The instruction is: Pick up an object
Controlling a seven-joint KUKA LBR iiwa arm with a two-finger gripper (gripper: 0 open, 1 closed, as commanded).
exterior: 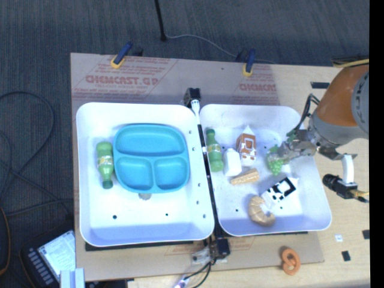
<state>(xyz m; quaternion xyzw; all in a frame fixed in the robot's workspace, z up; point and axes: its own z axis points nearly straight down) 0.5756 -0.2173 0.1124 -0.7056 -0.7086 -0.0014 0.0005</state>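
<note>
Gripper (287, 152) down low in the right bin (312, 221), reaching in from the right, tip right up against a small green object (276, 161) near the bin's middle-right. Cannot tell from this angle how wide the tool stands, nor whether anything is actually caught in it — metal and green blur together. Looks like the closing-in stage of a pick, judging by how the wrist leans over that one item.

Green object just left of and slightly below the tip, touching or very nearly so. Close by: a black-and-white patterned block (281, 189) just below, a tan cone-shaped piece (245, 176) to the left, an orange-and-white carton (246, 147) beyond that, a white cylinder (231, 161), a green bottle (210, 148) lying along the dividing wall, and a bread-like roll (261, 210) toward the near edge.

Crowded spot, so a low, narrow approach makes sense — less chance of nudging the patterned block aside.

Left bin (90, 221) well apart from the action: blue divided tray (151, 158) in the centre, a second green bottle (105, 164) beside it.
</note>
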